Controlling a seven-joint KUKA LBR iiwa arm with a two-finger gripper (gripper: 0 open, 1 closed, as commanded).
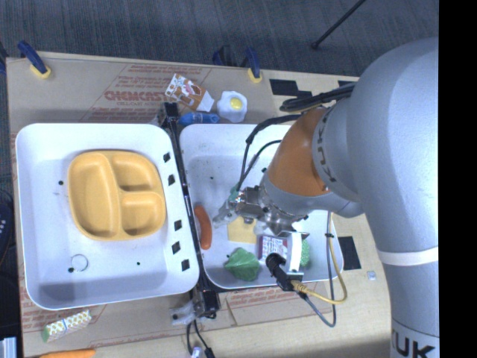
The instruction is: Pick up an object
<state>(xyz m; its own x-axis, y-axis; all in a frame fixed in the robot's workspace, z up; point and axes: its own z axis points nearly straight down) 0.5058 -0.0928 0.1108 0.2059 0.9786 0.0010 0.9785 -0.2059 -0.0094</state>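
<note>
Two shallow white bins sit side by side on a brown cardboard bench. The left bin (30, 200) holds a yellow plastic tray with three parts (115, 192) and has lots of free room around it. The right bin (197, 155) is crowded. An orange carrot-shaped toy (203, 227) lies by its left wall, long way pointing up and down the picture. A green leafy toy (242, 263) lies near the front edge. The grey arm's gripper (257, 222) hangs over a pale yellow flat piece (240, 233); I cannot tell its grip.

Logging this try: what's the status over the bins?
Gripper low in right bin, grip unclear. Green object, orange piece, yellow slab close by. Cables trailing.
</note>
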